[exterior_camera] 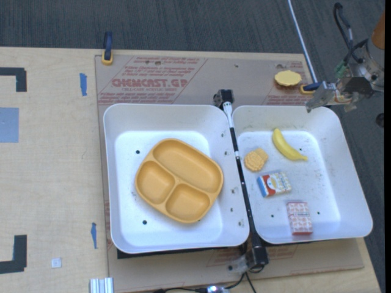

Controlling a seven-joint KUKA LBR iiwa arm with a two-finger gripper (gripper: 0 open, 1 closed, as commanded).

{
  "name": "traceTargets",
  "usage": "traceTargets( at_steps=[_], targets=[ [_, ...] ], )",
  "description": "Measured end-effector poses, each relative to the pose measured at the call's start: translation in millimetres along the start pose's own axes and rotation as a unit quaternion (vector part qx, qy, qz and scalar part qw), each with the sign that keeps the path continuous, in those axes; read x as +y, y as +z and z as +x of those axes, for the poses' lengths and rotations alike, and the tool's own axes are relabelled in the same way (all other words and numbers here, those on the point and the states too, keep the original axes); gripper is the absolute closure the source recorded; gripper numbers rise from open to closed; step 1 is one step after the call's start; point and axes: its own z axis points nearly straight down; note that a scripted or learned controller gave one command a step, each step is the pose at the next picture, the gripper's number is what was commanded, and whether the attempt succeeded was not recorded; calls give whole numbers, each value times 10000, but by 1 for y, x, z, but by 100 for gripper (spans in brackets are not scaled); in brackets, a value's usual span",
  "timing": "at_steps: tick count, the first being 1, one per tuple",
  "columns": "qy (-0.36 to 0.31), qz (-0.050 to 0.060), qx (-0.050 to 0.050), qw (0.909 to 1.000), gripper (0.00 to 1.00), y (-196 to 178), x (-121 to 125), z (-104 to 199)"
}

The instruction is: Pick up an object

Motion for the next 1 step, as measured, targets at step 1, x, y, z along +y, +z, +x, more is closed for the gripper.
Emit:
traceTargets(
  at_steps=[1],
  targets=[
    [-6,-25,-1,10000,0,159,15,-5]
  ],
)
